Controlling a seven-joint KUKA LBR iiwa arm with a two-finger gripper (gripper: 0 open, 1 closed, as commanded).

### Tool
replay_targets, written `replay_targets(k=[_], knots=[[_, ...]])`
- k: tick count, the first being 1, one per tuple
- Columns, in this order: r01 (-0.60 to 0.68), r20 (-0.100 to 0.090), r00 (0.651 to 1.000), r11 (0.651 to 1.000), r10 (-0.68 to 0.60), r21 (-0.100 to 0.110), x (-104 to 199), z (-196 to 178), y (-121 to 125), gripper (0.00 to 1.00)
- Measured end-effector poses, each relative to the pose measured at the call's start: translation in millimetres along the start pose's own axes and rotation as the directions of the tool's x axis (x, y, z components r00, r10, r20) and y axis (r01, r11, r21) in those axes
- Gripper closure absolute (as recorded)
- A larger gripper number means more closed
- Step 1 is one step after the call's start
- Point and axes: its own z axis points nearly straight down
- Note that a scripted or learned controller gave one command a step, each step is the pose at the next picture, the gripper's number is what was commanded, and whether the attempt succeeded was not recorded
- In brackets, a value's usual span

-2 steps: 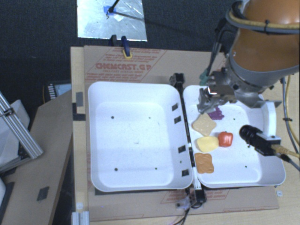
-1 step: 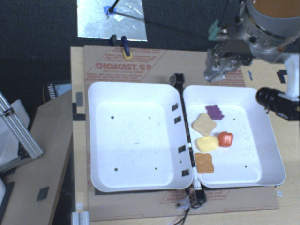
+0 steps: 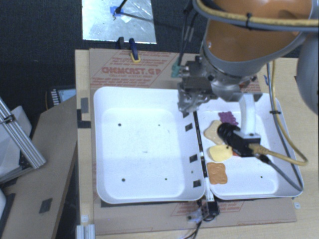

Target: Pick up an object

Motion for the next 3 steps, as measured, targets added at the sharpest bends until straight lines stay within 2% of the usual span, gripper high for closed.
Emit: replay_targets(k=[1,2,3], knots=[[-0.002,-0.005,1.0,1.0,0.002,-0.017,19,-89,1,1.0],[-0.008,0.004,1.0,1.0,0.008,0.004,26,31,23,1.0],[-0.004,-0.006,1.0,1.0,0.004,-0.022,31,-92,39,1.0]])
